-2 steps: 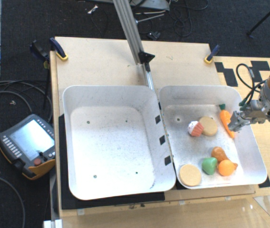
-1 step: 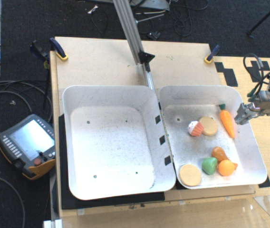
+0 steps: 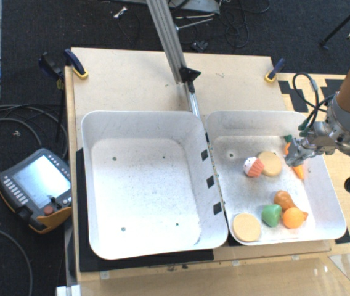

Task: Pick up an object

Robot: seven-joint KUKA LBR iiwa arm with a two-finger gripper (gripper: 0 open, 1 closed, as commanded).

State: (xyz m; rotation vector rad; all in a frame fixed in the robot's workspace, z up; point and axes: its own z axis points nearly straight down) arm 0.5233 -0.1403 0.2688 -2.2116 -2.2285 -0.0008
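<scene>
White shallow bins sit side by side on a tan wooden bench. Left bin has a speckled floor. Right bin holds all the toy food.

Objects in right bin:
- tan round cookie-like piece, mid bin, touching a small pink-and-white piece on its left
- orange carrot-like piece just beside the gripper, near the bin's right wall
- brown-orange piece lower down, touching a green piece and a round orange fruit
- flat tan disc at the near edge, left of the green piece

Gripper is low over the right bin's right side, between the cookie-like piece and the carrot-like piece. Its tip is dark and small from this angle, so open or closed cannot be told, and nothing can be seen held. Grey arm with cables comes in from the right.

Elsewhere: a metal pole slants up from the bench's back middle. Yellow-tipped clamps hold the back corners, left clamp and right clamp. Teach pendant with a lit screen lies on the dark floor left of the bench.
</scene>
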